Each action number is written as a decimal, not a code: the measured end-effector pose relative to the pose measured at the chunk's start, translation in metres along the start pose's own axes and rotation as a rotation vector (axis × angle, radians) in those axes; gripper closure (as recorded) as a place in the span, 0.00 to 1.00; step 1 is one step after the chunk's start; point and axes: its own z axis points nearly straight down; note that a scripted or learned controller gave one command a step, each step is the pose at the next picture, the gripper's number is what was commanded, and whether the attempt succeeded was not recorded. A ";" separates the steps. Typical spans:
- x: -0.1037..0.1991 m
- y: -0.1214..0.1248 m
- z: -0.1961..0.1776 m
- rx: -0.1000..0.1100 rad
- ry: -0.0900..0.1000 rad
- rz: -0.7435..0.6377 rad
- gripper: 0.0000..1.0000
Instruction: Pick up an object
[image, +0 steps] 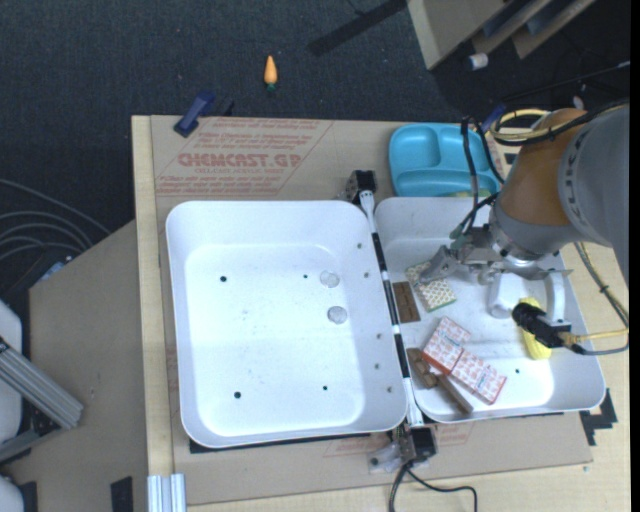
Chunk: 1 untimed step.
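Lying just left of the end effector, a checkered packet in the right bin; finger spread impossible to tell.

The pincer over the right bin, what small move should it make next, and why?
Probably ease straight down. The pincer sits low in the right bin, directly above the small checkered packet, with nothing visibly between its fingers. The pink boxes lie farther toward the bin's near edge.
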 end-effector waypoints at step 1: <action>0.025 -0.045 -0.008 0.010 0.002 0.000 0.00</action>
